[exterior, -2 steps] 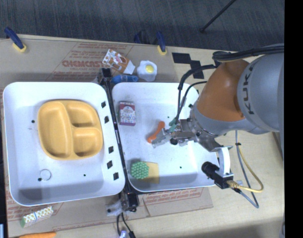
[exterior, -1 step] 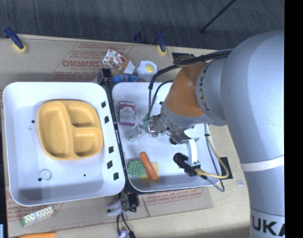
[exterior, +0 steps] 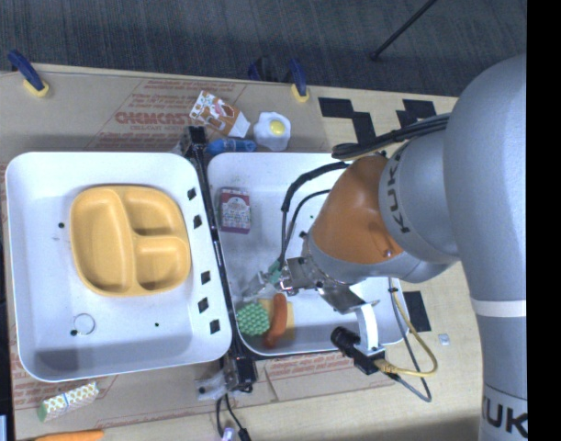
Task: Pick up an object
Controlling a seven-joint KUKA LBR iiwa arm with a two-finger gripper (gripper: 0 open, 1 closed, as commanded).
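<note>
The pincer [exterior: 282, 281] is down low in the right bin [exterior: 262, 168], tucked under the arm's orange band [exterior: 353, 223], and how it is set cannot be told from this angle, because the wrist housing covers most of it. Just below it, almost under the tip, lies the orange sausage-shaped piece [exterior: 278, 320], and snug against that piece's left side sits the green ridged object [exterior: 252, 318]. Both sit in the near-left corner of the right bin, close to the wall that divides the two bins. The orange piece's long axis runs roughly up and down the view, tilted a touch, so it points back toward the pincer rather than lying across it. That is what matters here: the nearest target is straight below the pincer, a short drop away, and probably wants a grip across its narrow width.

Further out, a small dark-red packet [exterior: 234, 209] lies flat in the far-left part of the same bin, well apart from the pincer. Over in the left bin [exterior: 23, 246] sits a yellow divided tray [exterior: 129, 237], far from the action. On the desk [exterior: 124, 95] beyond the bins rest a yellow-and-white item [exterior: 273, 130] and a small printed box [exterior: 212, 111].
</note>
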